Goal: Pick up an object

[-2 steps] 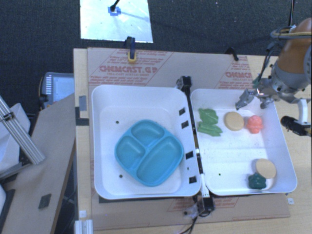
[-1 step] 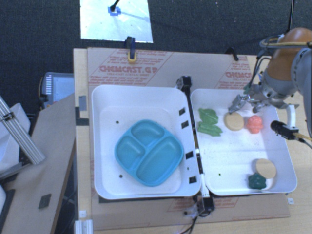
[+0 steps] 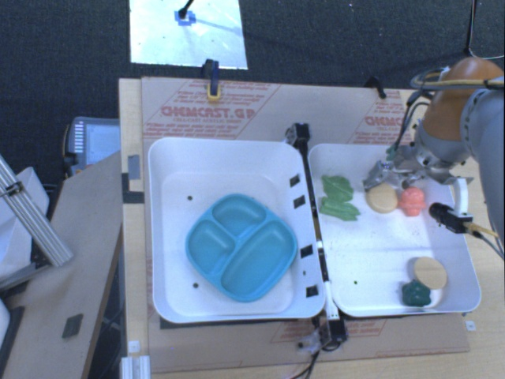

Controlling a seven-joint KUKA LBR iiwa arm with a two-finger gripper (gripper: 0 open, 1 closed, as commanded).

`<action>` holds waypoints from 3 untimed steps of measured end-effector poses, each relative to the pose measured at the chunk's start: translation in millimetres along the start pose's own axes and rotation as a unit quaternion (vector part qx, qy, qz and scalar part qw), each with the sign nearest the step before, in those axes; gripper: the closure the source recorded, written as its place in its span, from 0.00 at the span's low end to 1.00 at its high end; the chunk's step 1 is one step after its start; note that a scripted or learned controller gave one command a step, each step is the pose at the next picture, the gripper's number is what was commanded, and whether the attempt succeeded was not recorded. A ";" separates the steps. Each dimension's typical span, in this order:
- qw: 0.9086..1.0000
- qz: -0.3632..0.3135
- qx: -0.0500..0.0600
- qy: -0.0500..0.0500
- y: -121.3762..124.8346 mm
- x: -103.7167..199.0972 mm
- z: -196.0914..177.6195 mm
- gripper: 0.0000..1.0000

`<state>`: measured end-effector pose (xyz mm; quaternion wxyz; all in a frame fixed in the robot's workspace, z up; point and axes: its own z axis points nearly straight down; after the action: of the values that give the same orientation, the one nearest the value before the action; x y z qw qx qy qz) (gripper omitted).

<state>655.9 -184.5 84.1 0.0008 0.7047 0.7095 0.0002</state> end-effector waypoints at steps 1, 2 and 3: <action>1.000 -0.001 -0.003 -0.001 1.6 -0.2 -13.0 1.00; 1.000 0.001 -0.003 0.000 1.1 7.3 -74.6 1.00; 1.000 0.000 -0.003 -0.001 3.2 7.1 -126.8 1.00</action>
<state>658.8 -177.2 210.9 0.0035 0.7050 0.7092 0.0021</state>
